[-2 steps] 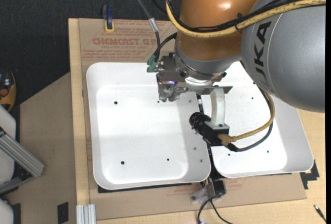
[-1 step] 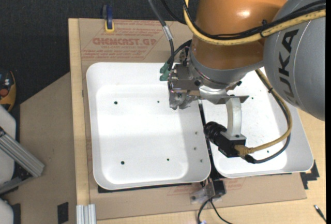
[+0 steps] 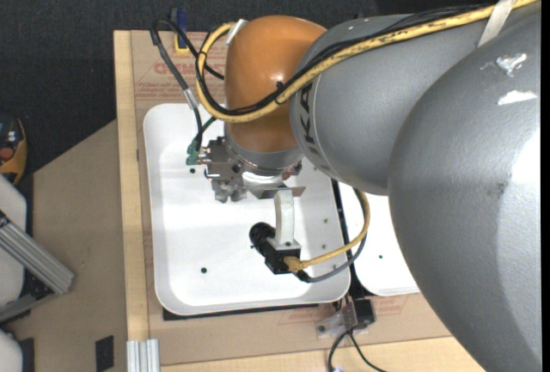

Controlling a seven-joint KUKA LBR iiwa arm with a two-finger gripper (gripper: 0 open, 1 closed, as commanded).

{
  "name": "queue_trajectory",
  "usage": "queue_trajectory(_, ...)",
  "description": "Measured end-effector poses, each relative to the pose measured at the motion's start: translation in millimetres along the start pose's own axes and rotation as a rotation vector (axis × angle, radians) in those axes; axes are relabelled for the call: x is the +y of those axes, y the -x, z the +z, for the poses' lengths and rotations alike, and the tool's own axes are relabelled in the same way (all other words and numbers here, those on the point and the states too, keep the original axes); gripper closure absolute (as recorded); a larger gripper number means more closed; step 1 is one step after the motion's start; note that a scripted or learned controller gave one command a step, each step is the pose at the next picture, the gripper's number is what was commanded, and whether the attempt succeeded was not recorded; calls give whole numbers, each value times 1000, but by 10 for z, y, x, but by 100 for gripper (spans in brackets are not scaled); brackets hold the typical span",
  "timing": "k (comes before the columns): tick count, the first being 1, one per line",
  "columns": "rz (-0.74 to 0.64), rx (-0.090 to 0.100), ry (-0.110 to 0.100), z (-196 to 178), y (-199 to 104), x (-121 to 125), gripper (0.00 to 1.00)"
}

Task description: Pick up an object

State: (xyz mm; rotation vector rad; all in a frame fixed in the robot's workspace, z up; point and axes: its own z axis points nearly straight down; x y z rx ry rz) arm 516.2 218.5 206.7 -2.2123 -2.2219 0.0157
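Note:
The grey arm with its orange band (image 3: pixel 266 78) reaches over the left white bin (image 3: pixel 180 267) from the right. Its gripper (image 3: pixel 230 186) hangs over the bin's upper middle, seen from above, and the wrist hides its fingers. I cannot see any loose object on the bare white floor of the bin around the gripper. Whatever lies directly under the wrist is hidden.
The right white bin (image 3: pixel 387 276) is mostly covered by the arm's grey body. Both bins rest on a tan bench (image 3: pixel 133 190) with a dark floor beyond it. Cables (image 3: pixel 176 61) run past the left bin's far edge.

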Motion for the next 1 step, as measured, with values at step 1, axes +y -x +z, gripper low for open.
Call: queue_trajectory(1,5,6,18,-1013,252,-135,100)
